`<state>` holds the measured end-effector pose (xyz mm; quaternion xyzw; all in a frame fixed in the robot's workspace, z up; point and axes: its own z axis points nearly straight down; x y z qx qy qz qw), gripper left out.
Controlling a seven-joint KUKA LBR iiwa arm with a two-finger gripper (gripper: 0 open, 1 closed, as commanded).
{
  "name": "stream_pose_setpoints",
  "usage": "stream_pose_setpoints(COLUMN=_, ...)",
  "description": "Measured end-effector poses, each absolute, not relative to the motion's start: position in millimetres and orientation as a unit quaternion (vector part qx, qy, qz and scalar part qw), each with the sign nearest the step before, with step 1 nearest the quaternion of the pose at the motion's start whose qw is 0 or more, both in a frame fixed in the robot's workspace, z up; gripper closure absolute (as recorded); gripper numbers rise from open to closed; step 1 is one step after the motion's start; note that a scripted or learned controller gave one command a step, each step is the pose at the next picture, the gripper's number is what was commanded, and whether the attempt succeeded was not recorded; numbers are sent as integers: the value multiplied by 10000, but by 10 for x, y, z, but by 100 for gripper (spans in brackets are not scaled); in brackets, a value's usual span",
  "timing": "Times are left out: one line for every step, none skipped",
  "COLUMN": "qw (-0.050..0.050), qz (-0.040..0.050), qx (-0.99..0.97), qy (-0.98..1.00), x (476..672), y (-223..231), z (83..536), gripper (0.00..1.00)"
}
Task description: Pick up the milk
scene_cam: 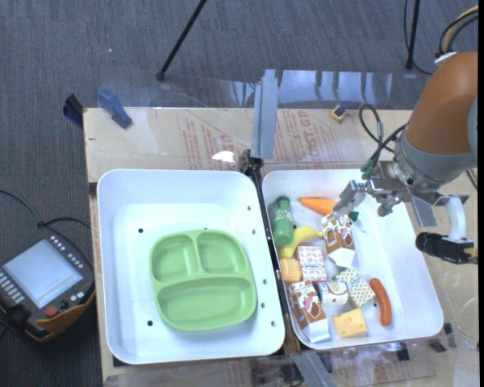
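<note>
From the camera view above the bench, the right bin (419,297) holds a heap of toy groceries crowded against its left wall, and that crowding explains most of what the arm is doing. The gripper (351,206) reaches in from the right and hangs over the upper part of this bin, directly above a small milk carton (339,239) with a white gabled top and brown printed sides, which stands tilted just under the fingertips. Whether the pincer is spread or closed I cannot tell, since the wrist hardware and the slant of the camera hide the gap, and nothing shows the carton clamped between the fingers, so I judge the milk is not yet held. Several look-alike cartons (310,285) lie lower in the pile, touching one another, which makes the upper one the easier target because it sits a little apart with free space on its right side. A green bottle (283,219) and a banana (305,235) lie just left of it, an orange carrot (316,204) lies above it near the fingertips, and these neighbours could be nudged on a descent. A sausage (380,301) and a cheese wedge (350,324) rest near the bin's lower edge, well clear of the approach. The left bin (121,208) carries a green divided plate (202,279), well apart from the work, plainly playing no part in this step
</note>
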<state>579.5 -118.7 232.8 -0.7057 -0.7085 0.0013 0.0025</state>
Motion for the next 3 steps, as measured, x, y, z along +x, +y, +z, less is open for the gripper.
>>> stream_pose_setpoints(qw=46, qz=17, qx=-6073, qy=-7944, x=5898, y=-1358, z=1038, gripper=0)
stream_pose_setpoints(qw=28, qz=4, qx=-6102, qy=-7923, x=5913, y=-1382, z=1156, gripper=100)
stream_pose_setpoints(qw=-26, qz=-29, qx=-5835, qy=-8121, x=5920, y=-749, z=2127, gripper=100)
